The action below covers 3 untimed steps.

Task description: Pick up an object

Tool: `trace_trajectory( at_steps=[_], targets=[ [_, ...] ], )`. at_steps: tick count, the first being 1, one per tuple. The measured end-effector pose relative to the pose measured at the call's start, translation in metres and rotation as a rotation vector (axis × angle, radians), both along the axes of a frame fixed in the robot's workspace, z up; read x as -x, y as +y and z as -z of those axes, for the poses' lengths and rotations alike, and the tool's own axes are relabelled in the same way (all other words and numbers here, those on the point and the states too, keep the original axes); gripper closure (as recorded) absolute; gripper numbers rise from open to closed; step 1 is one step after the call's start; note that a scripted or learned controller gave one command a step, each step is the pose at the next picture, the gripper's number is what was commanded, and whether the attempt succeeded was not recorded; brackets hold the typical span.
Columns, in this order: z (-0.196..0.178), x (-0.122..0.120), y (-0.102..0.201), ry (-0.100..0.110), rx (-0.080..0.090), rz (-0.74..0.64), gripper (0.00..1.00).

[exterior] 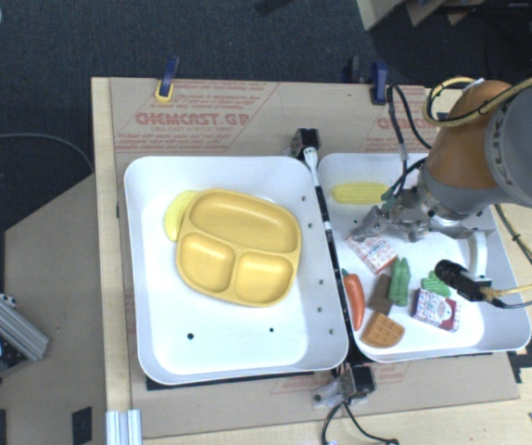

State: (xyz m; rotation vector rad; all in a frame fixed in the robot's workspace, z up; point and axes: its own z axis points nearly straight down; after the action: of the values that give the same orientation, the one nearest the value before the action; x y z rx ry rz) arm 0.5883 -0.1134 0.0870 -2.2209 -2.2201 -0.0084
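Note:
My gripper (384, 227) hangs low over the back half of the right bin (512, 327), under the grey arm with its orange band. Just below it lies a small pink and white packet (375, 252); whether they touch is unclear. A yellow corn cob (361, 193) lies behind the gripper near the bin's far wall. In front are a green bottle (399, 282), a brown piece (378, 297), an orange carrot (354, 301), a waffle (383, 331) and a red and white packet (436, 309).
The left bin (155, 276) holds a yellow divided plate (238, 247) with a yellow piece (175, 213) tucked under its left edge. A black divider rail (322, 221) runs between the bins. Cardboard surrounds both bins.

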Motion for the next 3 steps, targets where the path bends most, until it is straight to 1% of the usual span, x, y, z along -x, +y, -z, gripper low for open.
trace_trajectory(
  at_steps=[1,2,3],
  targets=[
    [-0.015,-0.003,0.0,-0.01,0.001,0.0,1.0],
    [-0.074,0.003,0.005,-0.003,0.006,-0.002,1.0],
    [-0.136,0.004,-0.001,-0.006,0.007,-0.001,1.0]
  ],
)
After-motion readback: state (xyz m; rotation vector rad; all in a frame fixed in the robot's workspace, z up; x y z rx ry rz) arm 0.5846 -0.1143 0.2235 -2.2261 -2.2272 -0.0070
